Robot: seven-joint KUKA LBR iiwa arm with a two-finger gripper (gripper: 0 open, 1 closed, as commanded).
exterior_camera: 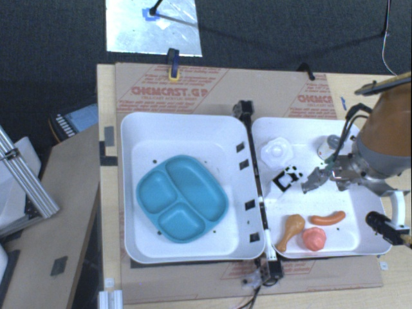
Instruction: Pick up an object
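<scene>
The right bin (367, 240) holds a tan drumstick (291, 228), an orange sausage (327, 218), a pink round fruit (314, 238), a clear white cup-like piece (277, 151) and a small black-and-white tag (286, 178). My gripper (313, 181) hangs over the middle of this bin, just right of the tag and above the sausage. The grey arm with its orange band (389, 118) comes in from the right and hides the bin's right part. Nothing shows in the gripper.
The left bin (148, 131) holds a blue divided plate (182, 197). A black divider (252, 172) runs between the bins. Cardboard (212, 85) lies under both, with a yellow clamp (173, 66) at the back.
</scene>
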